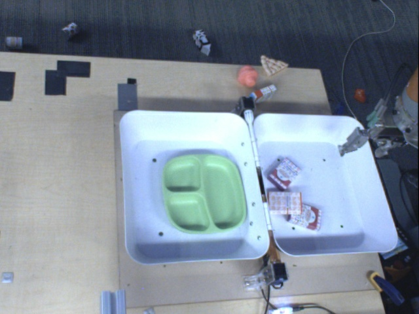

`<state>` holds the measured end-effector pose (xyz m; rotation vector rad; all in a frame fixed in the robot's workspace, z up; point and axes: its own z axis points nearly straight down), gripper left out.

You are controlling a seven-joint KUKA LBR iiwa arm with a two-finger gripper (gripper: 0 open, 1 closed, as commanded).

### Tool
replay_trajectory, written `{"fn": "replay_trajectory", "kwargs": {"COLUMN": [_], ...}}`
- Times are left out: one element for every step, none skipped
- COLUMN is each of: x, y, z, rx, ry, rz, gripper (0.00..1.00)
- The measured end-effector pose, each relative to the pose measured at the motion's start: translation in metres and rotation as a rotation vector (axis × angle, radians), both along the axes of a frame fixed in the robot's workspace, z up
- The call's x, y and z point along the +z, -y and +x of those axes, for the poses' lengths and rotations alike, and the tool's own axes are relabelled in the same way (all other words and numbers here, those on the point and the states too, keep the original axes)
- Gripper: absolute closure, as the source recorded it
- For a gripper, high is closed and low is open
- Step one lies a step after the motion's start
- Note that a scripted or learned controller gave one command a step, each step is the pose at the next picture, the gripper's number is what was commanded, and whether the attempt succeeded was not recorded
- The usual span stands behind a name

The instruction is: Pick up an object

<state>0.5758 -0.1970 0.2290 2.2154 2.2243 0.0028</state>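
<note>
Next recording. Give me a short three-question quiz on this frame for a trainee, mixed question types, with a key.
1. True or false: the green tray lies in the right bin.
2. How many packets lie in the right bin?
3. Where is the tool? A) above the tray B) at the right bin's upper right corner C) over the orange ball

Key
1. False: it lies in the left bin.
2. Three: one near the middle, two lower down.
3. B

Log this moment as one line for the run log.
gripper: over right bin's far right corner, holding nothing | packets: three in right bin, untouched | green tray: in left bin
</note>
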Motion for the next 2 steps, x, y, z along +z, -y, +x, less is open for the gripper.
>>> {"fn": "replay_trajectory", "kwargs": {"x": [-0.139,-0.142], "y": [-0.019,-0.034], "z": [-0.025,-0.07], "rx": [-0.001,-0.003], "ry": [0.001,0.007], "rz": [0.0,-0.002], "gripper": [0.0,0.0]}}
